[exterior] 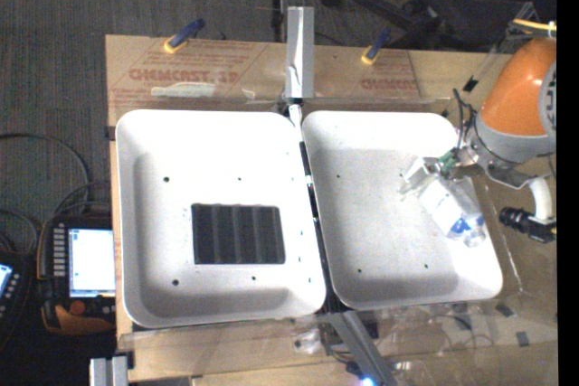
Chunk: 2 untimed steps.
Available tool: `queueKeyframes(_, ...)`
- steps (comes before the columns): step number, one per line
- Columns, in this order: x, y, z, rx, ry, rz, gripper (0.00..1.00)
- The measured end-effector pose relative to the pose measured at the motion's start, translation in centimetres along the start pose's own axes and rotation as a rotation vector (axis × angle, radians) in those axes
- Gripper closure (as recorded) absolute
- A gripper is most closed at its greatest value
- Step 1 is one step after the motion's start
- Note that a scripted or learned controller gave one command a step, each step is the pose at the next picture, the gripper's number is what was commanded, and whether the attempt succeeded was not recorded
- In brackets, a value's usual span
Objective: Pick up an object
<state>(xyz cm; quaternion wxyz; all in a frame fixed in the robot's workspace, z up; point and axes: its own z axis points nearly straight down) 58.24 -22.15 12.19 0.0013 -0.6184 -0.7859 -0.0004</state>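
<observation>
A dark ridged rectangular block (238,233) lies flat in the left bin (145,149). A clear plastic bottle with a blue end (455,214) lies on its side near the right wall of the right bin (362,140). My gripper (432,171) hangs at the upper right of the right bin, just above and to the left of the bottle's upper end. The grey arm with its orange band (523,95) reaches in behind it. Whether the gripper touches the bottle is not clear.
The two bins meet along a central seam (308,194). A metal post (298,50) stands behind them, with two clamps (184,34) on the wooden board. A black cable fitting (529,221) sits off the right bin's edge.
</observation>
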Motion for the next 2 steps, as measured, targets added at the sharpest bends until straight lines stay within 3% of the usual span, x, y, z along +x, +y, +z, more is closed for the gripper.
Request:
queueKeyframes(1,0.2,0.1,-0.9,-0.002,0.002,-0.002,1.00)
queueKeyframes(2,3.2,5.8,-6.3,-0.001,-0.003,-0.011,1.00)
